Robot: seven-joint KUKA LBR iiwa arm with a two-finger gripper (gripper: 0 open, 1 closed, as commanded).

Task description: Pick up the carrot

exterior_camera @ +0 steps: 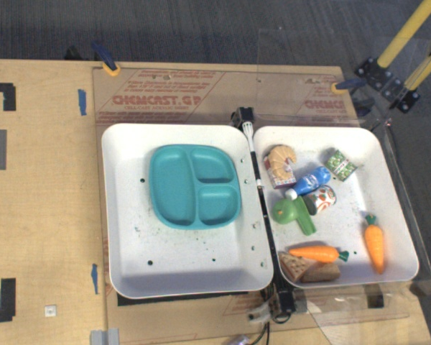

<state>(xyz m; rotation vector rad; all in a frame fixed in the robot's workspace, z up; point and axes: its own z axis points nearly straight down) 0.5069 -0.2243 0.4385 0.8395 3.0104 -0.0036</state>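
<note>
two carrots are seen in the right bin (395, 192): one carrot (374, 243) apart, another carrot (317, 253) touching bread (310, 269), where a wrong pick is risked; the jaws' state cannot be told.

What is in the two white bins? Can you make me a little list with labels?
left bin: a teal plate with three sections
right bin: toy food
carrots: two, one lying flat near the front, one upright by the right wall
under the flat carrot: a brown bread piece
middle: green pear, blue bottle
back: green carton, tan pastry
</note>
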